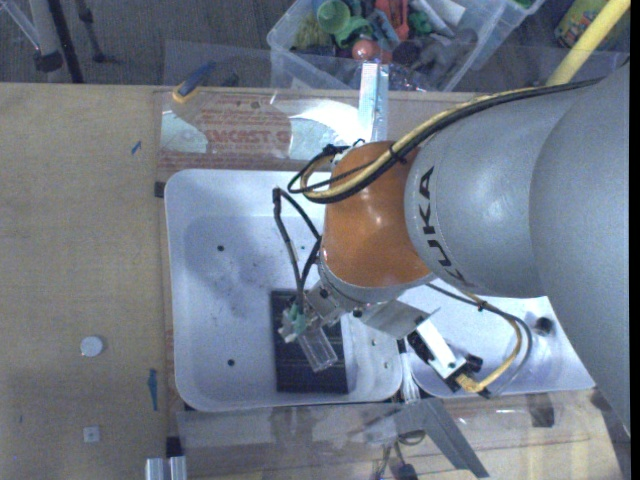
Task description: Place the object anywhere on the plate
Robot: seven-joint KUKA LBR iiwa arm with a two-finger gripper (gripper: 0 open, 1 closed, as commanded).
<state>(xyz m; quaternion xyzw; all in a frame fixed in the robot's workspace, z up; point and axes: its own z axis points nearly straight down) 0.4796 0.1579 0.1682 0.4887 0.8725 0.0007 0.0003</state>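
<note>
At the left bin's (190, 268) near edge, my hand (318, 346) hovers over dark plate (300, 373); grip state unclear; left side open.

The arm (470, 208) hides most of the right bin (520, 368) and part of the dark object (300, 368) below it; its bulk runs off the right edge.

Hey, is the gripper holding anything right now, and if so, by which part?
It cannot be told. The gripper is low over a dark square plate in the left bin, but nothing is clearly visible between its fingers.
</note>
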